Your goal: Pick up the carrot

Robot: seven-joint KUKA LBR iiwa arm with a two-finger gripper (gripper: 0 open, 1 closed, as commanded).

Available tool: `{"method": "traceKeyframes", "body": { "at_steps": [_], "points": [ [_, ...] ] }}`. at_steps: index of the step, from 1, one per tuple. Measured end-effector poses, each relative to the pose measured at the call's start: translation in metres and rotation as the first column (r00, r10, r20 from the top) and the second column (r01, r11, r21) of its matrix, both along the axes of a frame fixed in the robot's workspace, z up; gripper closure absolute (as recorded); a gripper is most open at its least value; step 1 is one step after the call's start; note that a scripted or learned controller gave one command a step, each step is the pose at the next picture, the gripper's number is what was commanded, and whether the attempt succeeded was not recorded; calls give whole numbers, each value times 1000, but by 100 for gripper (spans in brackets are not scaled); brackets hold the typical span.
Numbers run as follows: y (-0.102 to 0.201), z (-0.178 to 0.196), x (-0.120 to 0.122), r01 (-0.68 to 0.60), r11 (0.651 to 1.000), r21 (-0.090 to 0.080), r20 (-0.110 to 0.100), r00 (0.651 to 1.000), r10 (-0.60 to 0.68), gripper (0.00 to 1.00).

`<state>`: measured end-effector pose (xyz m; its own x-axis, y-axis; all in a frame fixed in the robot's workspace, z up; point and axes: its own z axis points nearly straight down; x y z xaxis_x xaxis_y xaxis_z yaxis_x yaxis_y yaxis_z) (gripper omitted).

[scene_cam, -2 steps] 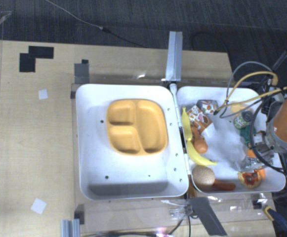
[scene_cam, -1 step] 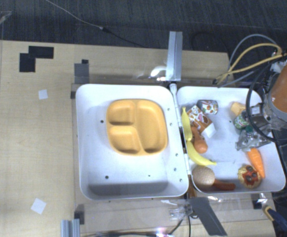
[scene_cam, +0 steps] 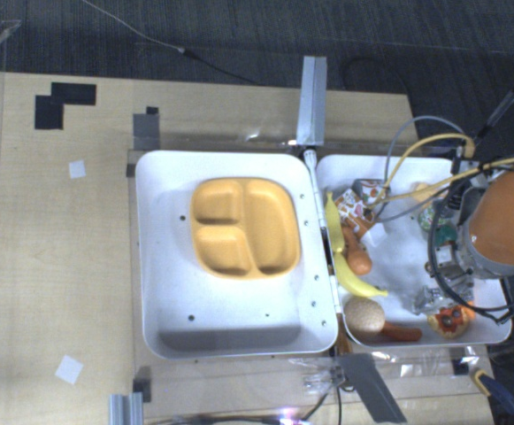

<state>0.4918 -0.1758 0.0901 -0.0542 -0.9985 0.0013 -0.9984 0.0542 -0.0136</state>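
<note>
The carrot (scene_cam: 356, 248) is an orange, tapered piece lying in the left part of the right bin (scene_cam: 398, 242), its thick end pointing toward the front. It rests against a yellow banana (scene_cam: 349, 268) that runs along the bin's left wall. My gripper (scene_cam: 439, 294) hangs low over the right part of the same bin, below the orange-banded wrist (scene_cam: 504, 220). It is well to the right of the carrot and apart from it, close to a small red-orange item (scene_cam: 452, 319).
The right bin also holds a patterned packet (scene_cam: 364, 198), a tan round roll (scene_cam: 364, 315) and a red sausage-like piece (scene_cam: 403, 332). A yellow divided plate (scene_cam: 241, 227) lies in the left bin (scene_cam: 164, 264). Cables (scene_cam: 416, 162) loop above the wrist.
</note>
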Motion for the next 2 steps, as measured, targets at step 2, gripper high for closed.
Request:
{"method": "traceKeyframes", "body": {
  "at_steps": [2],
  "points": [
    [-17, 57, -3, -519, 855, -1, -6, 855, 519, 100]
  ]
}}
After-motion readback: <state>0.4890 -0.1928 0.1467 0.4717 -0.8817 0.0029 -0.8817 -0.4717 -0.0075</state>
